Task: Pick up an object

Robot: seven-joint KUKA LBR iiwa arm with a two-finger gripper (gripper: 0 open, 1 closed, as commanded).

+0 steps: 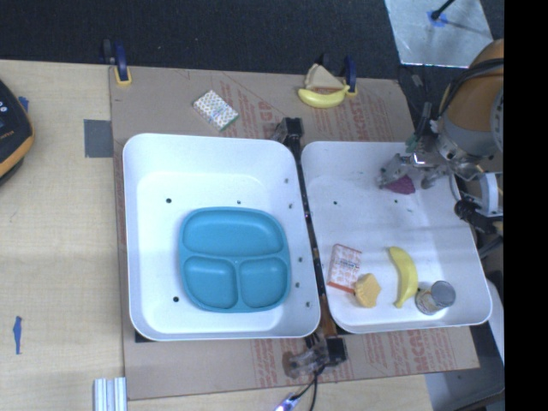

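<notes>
**Reaching for the purple thing, nothing lifted yet**

Down at the near edge of the bench I see a small black clip with wires (312, 360), just below where the two bins meet. Above it on the left sits the left bin (145, 229), and a blue tray (234, 258) with three parts lies flat in it.

The right bin (342, 174) holds the things I can pick. Along its near side lie a little red and white packet (345, 266), a yellow chunk (368, 290), a banana (403, 274) and a small tin can (436, 297). They are close together. The can is just beside the banana's end.

At the far side of that bin, well apart from the rest, is a small purple thing (401, 186). My gripper (409, 169) is right over it, low in the bin. The metal tip is a blur against the purple, so I cannot tell how its tips stand or whether they touch the purple thing.

I think I am only part way. The arm is at a thing, but the thing looks like it lies on the bin floor. The grab and the lift are left to do.

Outside the bins, at the back, lie another banana-like toy (324, 93) and a patterned packet (215, 109).
</notes>
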